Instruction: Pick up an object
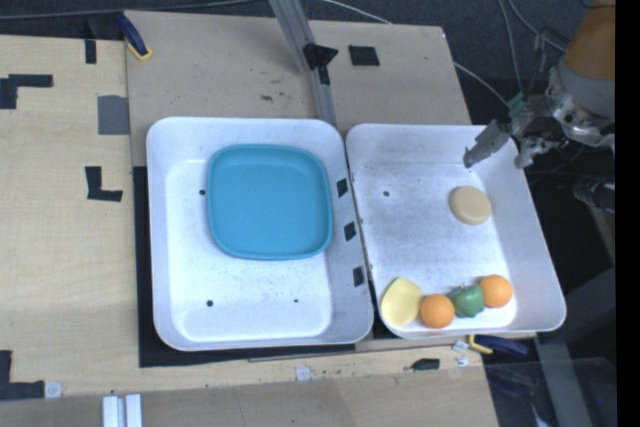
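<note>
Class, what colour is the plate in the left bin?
Light blue; the plate shows best in the camera view.

I see a blue plate (269, 201) lying flat in the left bin (170, 245). A grey metal bar (290, 10) slants across the wooden bench (60, 215), with black tape marks near its left edge.

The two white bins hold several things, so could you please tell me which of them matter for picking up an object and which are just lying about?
Belonging to the job:
- gripper, above the right bin's far edge
- pale beige round disc
- yellow rounded piece
- two small orange balls
- small green lump
- shallow white right bin

Just lying about:
- blue square plastic plate
- shallow white left bin
- yellow-tipped clamp
</note>
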Controlling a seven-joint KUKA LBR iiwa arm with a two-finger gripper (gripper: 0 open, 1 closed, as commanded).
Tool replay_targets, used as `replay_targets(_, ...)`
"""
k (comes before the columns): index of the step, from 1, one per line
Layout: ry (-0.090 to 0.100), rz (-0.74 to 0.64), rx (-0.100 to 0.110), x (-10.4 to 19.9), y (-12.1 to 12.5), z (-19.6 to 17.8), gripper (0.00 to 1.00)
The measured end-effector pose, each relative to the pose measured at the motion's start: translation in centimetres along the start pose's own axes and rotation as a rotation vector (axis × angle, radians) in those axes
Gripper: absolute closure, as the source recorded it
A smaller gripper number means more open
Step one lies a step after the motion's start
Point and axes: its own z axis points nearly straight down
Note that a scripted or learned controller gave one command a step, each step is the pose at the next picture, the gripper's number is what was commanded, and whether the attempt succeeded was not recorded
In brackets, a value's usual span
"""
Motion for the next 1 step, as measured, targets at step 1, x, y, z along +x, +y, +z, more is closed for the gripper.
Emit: replay_targets(1,0.001,0.0,0.005,-0.03,0.22,6.3,0.0)
